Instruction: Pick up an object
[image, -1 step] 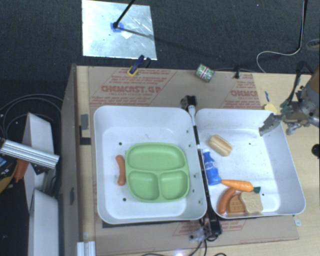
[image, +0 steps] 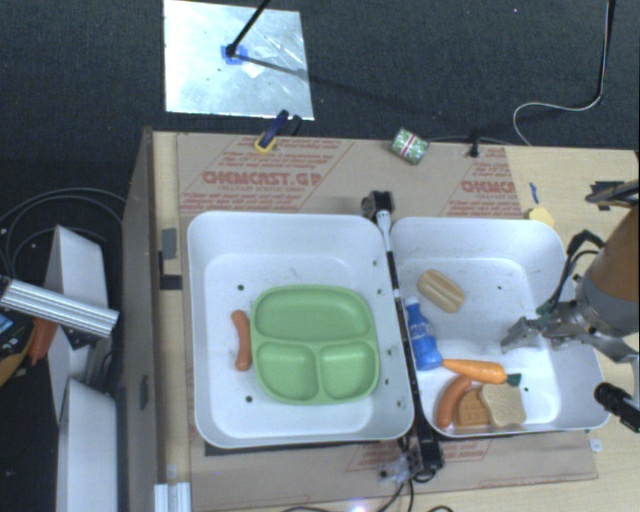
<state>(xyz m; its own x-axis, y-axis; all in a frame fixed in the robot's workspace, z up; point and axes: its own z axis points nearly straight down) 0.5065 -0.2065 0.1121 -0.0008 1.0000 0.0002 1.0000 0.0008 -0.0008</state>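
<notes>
Nothing lifted yet: gripper (image: 520, 331) hanging at the 3 o'clock side of the right bin (image: 545, 238), fingers spread wide with nothing between them, so approach, closing and lift all seemingly left to do. Likeliest target, the carrot (image: 474, 371), lying near the bin's 6 o'clock, just beside the blue bottle (image: 422, 340); long axis roughly 9-to-3, green stem end toward 3 o'clock.

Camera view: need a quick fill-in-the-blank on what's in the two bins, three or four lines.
1. The green three-compartment plastic plate sits in the ____ white bin.
2. The red toy sausage lies to the plate's ____.
3. The blue plastic bottle lies against the right bin's ____ wall.
4. The orange toy carrot has a ____ stem end.

Missing: left; left; left; green
</notes>
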